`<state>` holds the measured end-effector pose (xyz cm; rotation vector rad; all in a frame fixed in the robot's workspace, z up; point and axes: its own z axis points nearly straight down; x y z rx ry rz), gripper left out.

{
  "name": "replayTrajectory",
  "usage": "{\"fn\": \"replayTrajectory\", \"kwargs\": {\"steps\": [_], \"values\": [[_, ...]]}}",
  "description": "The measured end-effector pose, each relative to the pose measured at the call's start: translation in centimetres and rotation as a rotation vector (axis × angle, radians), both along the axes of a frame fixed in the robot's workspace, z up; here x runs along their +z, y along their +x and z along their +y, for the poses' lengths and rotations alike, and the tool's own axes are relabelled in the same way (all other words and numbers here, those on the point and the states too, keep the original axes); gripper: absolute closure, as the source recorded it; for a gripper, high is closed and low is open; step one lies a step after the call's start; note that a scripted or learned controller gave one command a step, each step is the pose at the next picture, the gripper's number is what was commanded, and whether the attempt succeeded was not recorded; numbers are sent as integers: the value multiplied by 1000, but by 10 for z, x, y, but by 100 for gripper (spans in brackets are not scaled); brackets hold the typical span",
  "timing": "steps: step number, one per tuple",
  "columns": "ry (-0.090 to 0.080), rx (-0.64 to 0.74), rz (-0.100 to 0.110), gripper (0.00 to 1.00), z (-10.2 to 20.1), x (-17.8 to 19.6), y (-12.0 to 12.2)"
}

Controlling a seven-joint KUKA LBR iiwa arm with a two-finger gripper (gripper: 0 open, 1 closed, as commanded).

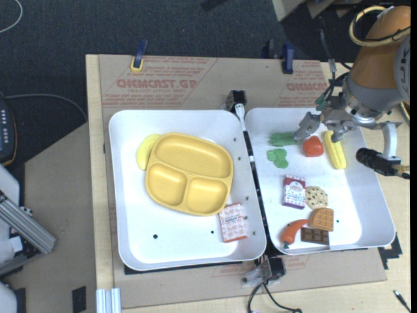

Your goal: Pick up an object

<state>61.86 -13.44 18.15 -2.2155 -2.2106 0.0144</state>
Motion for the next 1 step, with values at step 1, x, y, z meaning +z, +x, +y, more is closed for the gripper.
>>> {"fn": "replayTrajectory", "kwargs": {"steps": [1], "values": [[-2,3,-15,0,0,10,3]]}}
